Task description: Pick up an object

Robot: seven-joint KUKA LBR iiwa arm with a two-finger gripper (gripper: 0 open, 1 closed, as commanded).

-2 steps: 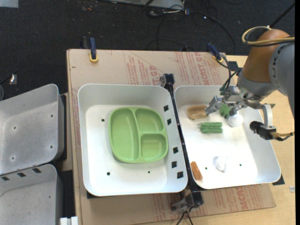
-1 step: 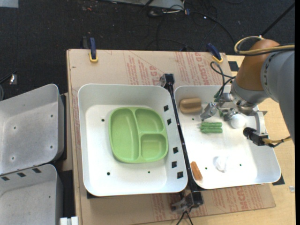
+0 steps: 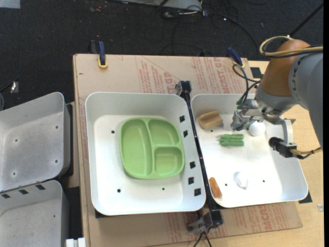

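Hovering — gripper | green bundle just below, apart

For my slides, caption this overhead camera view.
Arm's gripper low in right bin near bread piece and green item; green tray in left bin.

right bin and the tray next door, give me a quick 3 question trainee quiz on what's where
1. True or false: the green divided tray lies in the left bin.
2. Which item lies nearest the gripper: A) hot dog B) white ball C) clear wrapper?
3. Fill in: the green bean pod lies in the ___ bin.

Key: 1 true; 2 B; 3 right
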